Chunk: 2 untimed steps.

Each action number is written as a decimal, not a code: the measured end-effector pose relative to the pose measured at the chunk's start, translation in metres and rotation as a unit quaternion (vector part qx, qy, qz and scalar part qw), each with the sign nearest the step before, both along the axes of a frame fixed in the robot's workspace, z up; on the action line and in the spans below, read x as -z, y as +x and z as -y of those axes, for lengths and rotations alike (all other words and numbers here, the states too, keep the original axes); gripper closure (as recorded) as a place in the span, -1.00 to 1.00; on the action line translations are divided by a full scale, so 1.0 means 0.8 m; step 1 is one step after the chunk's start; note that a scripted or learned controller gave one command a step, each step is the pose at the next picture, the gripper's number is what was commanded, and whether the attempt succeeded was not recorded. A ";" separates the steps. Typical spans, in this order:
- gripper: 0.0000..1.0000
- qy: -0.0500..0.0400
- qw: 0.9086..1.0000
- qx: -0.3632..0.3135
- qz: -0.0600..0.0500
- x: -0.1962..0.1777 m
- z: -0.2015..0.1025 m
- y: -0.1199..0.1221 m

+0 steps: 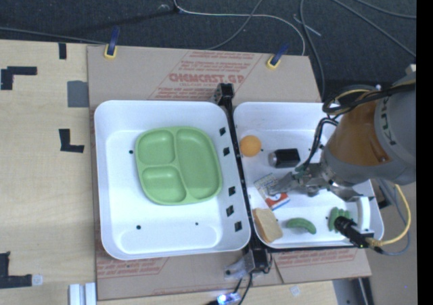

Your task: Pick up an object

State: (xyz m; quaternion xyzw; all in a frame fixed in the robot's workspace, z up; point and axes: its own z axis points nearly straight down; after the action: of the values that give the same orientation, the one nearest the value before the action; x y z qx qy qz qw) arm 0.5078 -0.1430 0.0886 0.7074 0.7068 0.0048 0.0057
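The gripper [298,179] hangs low in the right bin [270,111], above the small packet [274,190] at its seven o'clock; a good pick means dropping straight down, centred on the packet, clear of the black block [284,157] at twelve.

A single fixed camera looked down at a slant from above the bench, far enough to take in both white bins [108,182] side by side, the brown board beneath them, and the arm [369,138] entering at right
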 end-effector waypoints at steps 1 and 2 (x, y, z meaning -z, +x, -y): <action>1.00 0.002 1.000 -0.002 0.002 -0.018 -0.003 0.003; 1.00 0.000 1.000 -0.001 -0.006 -0.089 -0.008 0.014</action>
State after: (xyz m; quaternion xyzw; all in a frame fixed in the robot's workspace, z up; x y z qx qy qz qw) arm 0.5193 -0.1365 0.1597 0.7064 0.7078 0.0004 0.0013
